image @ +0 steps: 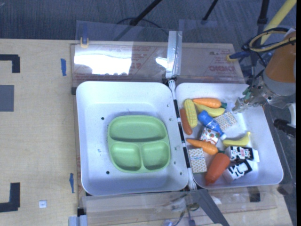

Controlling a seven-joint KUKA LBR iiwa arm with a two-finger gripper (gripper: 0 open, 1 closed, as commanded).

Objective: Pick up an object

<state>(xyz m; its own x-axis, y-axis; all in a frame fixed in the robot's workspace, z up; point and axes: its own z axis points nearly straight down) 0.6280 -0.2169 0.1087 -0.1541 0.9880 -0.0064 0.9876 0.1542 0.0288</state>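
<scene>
Camera view puts my fingers at the upper right of the right bin; whether they are apart or together I cannot tell. Nearest to them, just to the lower left, is a small checkered packet. Beyond it crowd a blue bottle, a carrot and corn.
</scene>
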